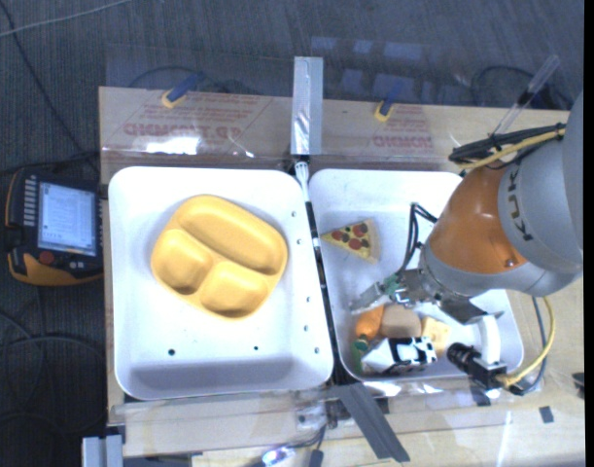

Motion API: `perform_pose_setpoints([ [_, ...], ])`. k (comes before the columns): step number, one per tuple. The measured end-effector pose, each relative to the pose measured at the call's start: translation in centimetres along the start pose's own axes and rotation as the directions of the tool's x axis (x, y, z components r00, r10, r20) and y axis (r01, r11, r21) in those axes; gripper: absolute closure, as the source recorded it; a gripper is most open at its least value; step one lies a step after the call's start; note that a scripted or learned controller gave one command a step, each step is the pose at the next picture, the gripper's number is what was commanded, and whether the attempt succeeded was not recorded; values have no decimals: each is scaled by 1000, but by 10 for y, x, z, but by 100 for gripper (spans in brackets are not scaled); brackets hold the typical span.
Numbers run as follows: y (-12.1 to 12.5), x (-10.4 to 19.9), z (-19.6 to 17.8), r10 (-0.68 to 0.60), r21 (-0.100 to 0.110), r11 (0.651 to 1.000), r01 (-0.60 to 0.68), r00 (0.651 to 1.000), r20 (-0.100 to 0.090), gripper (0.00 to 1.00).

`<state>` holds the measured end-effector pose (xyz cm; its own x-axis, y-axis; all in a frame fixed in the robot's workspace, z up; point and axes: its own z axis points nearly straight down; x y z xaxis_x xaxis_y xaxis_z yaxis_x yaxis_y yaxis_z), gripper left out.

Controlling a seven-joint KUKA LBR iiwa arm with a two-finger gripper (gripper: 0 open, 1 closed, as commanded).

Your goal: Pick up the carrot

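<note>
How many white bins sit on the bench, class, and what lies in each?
2. The left bin holds a yellow divided plate; the right bin holds a pizza slice and carrot near the gripper.

Legible markings are limited to the letters "KU" on the grey arm (554, 212) at the frame's right edge, while red print on the two cardboard panels (194, 129) at upper centre cannot be read.
</note>
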<state>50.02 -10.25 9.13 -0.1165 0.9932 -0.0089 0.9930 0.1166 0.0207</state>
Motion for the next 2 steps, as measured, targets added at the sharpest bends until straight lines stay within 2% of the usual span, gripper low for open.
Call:
perform_pose_setpoints([
  [1, 1, 2, -9, -2, 1, 1000, 2, 1000, -5, 100],
  [2, 91, 79, -129, -48, 23, 999, 48, 999, -8, 100],
])
